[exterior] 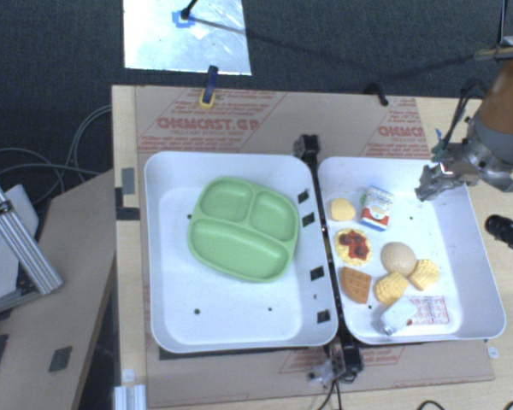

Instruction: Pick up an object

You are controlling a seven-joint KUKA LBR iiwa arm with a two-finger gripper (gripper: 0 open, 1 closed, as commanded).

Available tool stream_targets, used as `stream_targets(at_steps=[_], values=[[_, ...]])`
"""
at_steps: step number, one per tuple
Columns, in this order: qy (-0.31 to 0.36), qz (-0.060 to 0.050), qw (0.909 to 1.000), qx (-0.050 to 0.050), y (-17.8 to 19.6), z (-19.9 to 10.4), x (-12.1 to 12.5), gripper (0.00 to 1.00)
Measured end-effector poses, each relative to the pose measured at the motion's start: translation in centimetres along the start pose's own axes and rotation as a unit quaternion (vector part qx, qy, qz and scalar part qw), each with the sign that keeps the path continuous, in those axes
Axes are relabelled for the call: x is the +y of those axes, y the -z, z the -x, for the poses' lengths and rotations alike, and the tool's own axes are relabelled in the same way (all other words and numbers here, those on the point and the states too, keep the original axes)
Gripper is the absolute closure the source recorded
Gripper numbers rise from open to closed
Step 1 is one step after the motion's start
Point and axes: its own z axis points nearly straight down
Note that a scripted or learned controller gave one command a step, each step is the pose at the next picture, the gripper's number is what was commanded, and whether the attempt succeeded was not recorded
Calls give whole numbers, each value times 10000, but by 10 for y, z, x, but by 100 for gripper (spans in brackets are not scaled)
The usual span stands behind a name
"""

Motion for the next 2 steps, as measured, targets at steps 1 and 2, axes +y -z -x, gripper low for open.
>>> stream_targets(at_steps=[1, 2], values=[[20, -13, 10000, 14, -10, -58, -2, 100], [15, -13, 10000, 10, -16, -112, -1, 100]])
